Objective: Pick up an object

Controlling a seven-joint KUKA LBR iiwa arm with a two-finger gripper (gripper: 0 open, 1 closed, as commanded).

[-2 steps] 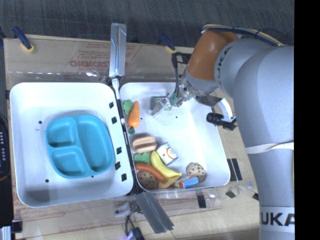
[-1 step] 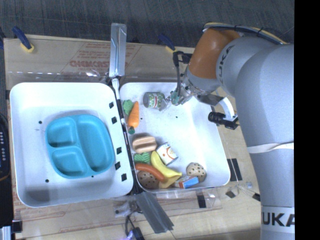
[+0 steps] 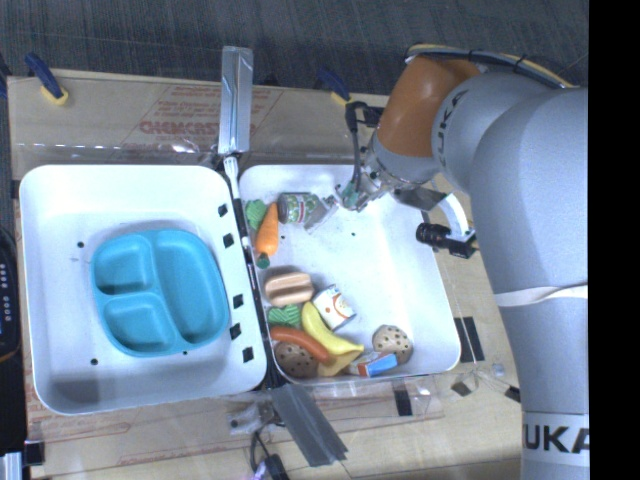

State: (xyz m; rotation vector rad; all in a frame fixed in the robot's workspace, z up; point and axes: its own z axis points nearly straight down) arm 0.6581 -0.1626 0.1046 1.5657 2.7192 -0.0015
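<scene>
A small can (image 3: 297, 207) is lined up beside the lowered pincer (image 3: 353, 198), apparently for grasping; pincer state cannot be told.

Both bins are white: the left bin (image 3: 40, 268) carries a light blue tray (image 3: 158, 290), and the right bin (image 3: 420, 298) carries an orange carrot (image 3: 267, 230) with a green top, a green-labelled can (image 3: 297, 208), a tan bun with a reddish-brown sausage (image 3: 288, 287), a yellow banana (image 3: 328, 335), a white carton (image 3: 335, 307) with red and orange marks, and a tan cookie (image 3: 392, 342) with dark spots. The arm (image 3: 520, 168) is grey with an orange band (image 3: 420, 108), and the counter (image 3: 130, 108) is light brown with faint red printing.
</scene>
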